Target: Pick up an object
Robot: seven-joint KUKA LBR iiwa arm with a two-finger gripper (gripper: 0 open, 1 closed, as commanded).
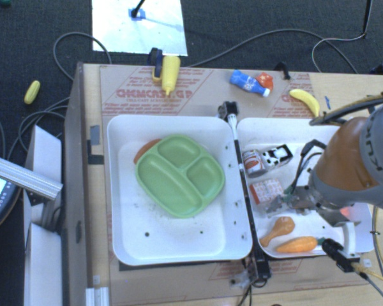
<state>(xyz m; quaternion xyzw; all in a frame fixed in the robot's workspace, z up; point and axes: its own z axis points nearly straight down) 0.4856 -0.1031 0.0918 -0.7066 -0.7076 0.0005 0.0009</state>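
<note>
The right bin [345, 250] holds several small objects. A red and white can [252, 162] lies at its left side, with a black and white toy [277, 155] beside it. Below them rests a red-patterned packet [265, 189]. Near the front are a tan drumstick toy [277, 228] and an orange carrot [297, 245]. My gripper [288, 201] hangs low over the bin, just right of the packet and above the drumstick. The arm's grey and orange wrist [348, 164] hides the bin's right half.
The left bin [124, 234] holds a green divided plate [179, 174] with an orange object [142, 150] poking out beneath it. Behind the bins on the cardboard lie a yellow bottle [169, 72], a blue bottle [249, 82] and a banana [304, 100]. Cables run across the floor.
</note>
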